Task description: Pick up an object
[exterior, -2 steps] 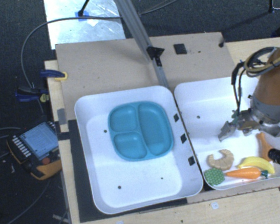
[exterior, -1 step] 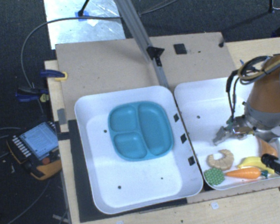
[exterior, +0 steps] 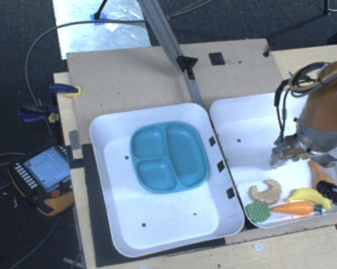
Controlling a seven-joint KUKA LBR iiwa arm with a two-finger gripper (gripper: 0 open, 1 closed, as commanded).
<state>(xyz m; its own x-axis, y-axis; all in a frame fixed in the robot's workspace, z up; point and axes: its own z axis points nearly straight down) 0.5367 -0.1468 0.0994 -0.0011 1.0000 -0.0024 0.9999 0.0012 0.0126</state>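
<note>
So the grey arm with the orange band (exterior: 333,111) reaches in over the right white bin (exterior: 242,126), and its gripper (exterior: 281,156) hangs low near that bin's middle. Can't tell how it's set, too blurry. Along the bin's front edge sit a tan croissant-shaped pastry (exterior: 265,192), a green leafy toy (exterior: 258,212), an orange carrot (exterior: 293,209) and a yellow banana (exterior: 308,195). The left white bin (exterior: 168,224) has a blue sectioned plastic plate (exterior: 169,156) in it.
</note>
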